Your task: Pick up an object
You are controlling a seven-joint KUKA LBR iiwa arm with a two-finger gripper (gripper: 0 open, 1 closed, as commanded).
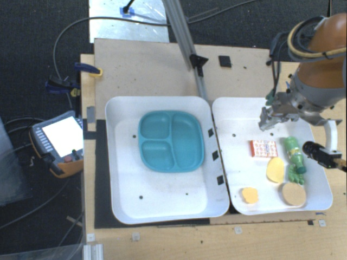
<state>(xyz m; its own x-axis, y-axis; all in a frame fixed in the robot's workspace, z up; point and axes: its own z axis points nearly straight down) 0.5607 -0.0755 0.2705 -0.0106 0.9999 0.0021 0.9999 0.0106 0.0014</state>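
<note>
Camera view. Gripper (269,118) hangs over the upper part of the right bin (233,199); whether the jaws are spread or pressed together cannot be told from this slant. Nothing shows between them.

Candidate objects all lie below the jaws in the picture, toward the bin's near edge. Nearest: small red-and-white patterned box (264,148), just below the jaws. Beyond it, a green bottle (294,158) down and right, a yellow lemon-like piece (276,170), a tan round piece (293,194) and a small orange piece (249,195) furthest off.

Left bin (122,199) holds a teal divided plate (171,141), well left of the jaws.

Judgement: approach step, no grasp yet. Best target is the patterned box: short travel, apart from its neighbours. Centre over it, descend straight, close across its narrow sides. The lemon-like piece touches the bottle, so crowding is a risk there.
</note>
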